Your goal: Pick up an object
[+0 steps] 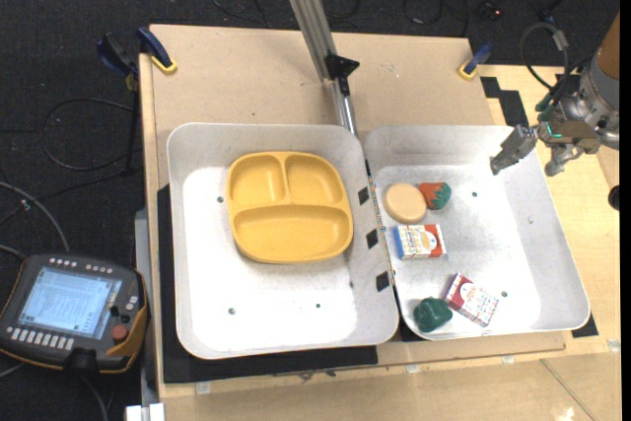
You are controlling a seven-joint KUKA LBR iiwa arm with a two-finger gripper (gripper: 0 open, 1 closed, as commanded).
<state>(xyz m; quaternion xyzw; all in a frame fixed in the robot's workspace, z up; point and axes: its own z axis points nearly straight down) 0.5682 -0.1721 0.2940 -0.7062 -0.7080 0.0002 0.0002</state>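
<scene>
In the camera view, the gripper (530, 151) hangs over the upper right corner of the right bin (552, 251), at the end of the arm (601, 104) reaching in from the right. Its two fingers stand spread wide apart, with nothing between them.

Candidate objects all lie in the right bin, toward its left half and well apart from the gripper. A round tan disc (404, 202) sits just beside a red-and-green strawberry-like toy (437, 194), the two touching or nearly so. Below them lies a small white and red carton (419, 241). Nearer the bin's front edge a dark green lump (432, 314) rests just beside a second small box (470, 299) printed in red and white.

The left bin (197, 311) holds a yellow divided tray (290, 206), lying flat with its three compartments bare.

Judged from this, the task is barely begun: no object is lifted or even touched, and every item rests on the bin floor. What is left is the whole pick: choosing a target, moving left and down over it, closing on it and raising it.
</scene>
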